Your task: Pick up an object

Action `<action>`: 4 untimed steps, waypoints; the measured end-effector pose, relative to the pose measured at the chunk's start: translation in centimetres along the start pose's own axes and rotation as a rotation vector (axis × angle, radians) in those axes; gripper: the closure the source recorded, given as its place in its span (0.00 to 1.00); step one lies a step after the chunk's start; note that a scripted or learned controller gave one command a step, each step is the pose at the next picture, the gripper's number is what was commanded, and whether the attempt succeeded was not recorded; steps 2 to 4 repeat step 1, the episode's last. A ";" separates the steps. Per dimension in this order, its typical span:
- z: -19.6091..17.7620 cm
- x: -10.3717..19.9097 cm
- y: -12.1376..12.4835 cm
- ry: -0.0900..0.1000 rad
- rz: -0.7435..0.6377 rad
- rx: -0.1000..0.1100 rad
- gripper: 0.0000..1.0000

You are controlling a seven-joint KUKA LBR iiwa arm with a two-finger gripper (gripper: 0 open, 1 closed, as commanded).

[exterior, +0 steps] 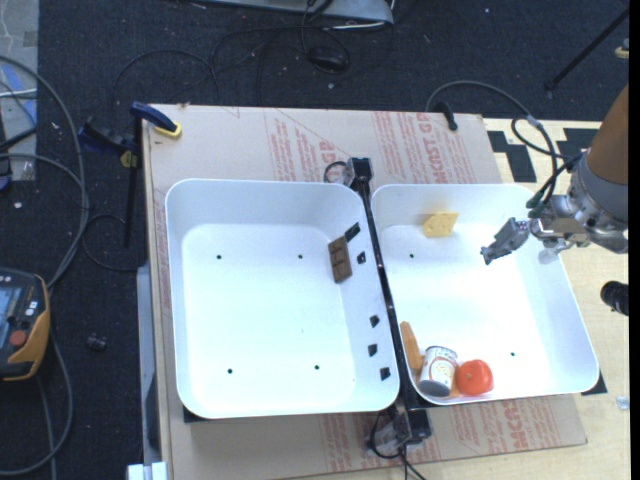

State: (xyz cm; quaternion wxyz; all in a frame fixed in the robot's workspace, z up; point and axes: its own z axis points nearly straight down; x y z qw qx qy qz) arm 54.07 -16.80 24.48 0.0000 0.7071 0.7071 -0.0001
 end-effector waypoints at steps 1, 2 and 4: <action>-3.4 3.6 -1.5 0.001 -0.002 -0.001 0.00; -3.4 3.6 -1.5 0.001 -0.002 -0.001 0.00; -3.4 3.6 -1.5 0.001 -0.002 -0.001 0.00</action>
